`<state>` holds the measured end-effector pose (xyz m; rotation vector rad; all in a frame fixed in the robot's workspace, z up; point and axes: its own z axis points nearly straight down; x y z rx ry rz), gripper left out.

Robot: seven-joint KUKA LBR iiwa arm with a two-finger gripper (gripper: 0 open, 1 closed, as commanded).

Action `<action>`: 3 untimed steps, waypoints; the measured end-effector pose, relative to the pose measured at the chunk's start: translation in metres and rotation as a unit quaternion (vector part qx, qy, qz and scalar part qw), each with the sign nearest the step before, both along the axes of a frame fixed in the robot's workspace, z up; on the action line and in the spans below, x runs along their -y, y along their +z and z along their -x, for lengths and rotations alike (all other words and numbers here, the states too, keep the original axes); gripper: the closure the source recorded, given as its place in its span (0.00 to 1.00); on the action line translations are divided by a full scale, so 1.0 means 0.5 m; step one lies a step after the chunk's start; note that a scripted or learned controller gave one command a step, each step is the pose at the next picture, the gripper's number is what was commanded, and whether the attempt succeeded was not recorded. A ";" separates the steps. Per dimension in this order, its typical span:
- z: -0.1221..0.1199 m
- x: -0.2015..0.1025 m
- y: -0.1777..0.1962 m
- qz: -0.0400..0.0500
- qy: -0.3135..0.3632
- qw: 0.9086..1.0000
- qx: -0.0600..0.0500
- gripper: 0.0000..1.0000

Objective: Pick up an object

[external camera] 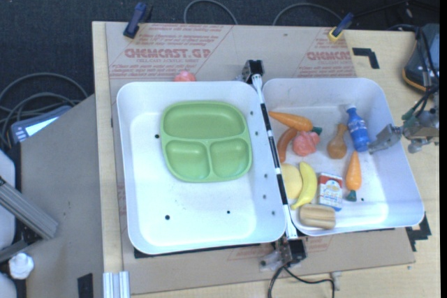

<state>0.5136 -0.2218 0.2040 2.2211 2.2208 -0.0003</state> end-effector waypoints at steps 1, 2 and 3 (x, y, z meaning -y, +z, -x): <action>-0.095 -0.020 -0.207 0.002 0.000 1.000 0.006 0.00; -0.185 -0.127 -0.239 0.000 0.001 1.000 0.001 0.00; -0.182 -0.122 -0.216 0.000 0.000 1.000 -0.002 1.00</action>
